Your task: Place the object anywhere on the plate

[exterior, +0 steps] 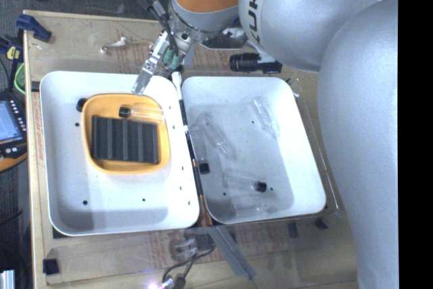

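An orange-yellow plate (93, 120) with a dark ridged centre lies in the left bin (61, 193). A clear plastic tube with a black cap (126, 112) rests on the plate's far part, lying crosswise. My gripper (142, 83) hangs just above the plate's far right rim, a short way up and right of the tube and angled down to the left. Nothing visible is held in it.
The right bin (304, 166) holds several more clear tubes, one with a black cap (259, 186) near the front and another (265, 116) at the back. The grey arm (325, 24) covers the upper right. A blue clamp (30, 27) sits at the bench's far left corner.
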Robot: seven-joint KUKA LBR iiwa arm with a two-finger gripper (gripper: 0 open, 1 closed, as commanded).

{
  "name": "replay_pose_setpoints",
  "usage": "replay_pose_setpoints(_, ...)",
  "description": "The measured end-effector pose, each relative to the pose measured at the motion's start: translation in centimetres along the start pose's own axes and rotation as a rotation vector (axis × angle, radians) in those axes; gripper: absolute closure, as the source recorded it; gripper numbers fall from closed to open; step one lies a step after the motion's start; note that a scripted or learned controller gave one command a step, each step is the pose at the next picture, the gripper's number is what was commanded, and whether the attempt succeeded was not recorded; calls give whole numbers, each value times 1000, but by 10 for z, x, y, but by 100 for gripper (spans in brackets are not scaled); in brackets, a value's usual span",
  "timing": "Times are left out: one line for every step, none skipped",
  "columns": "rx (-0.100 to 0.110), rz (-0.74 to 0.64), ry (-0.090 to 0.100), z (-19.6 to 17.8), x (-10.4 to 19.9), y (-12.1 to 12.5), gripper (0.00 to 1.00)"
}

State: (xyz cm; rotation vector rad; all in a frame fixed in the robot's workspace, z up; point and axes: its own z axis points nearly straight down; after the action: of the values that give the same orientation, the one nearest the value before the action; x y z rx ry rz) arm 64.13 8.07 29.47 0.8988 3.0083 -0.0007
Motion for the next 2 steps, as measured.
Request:
replay_pose_setpoints(-1,-3,-1,-11,0,1,100)
replay_pose_setpoints(3,-75,3,100,68,70,100)
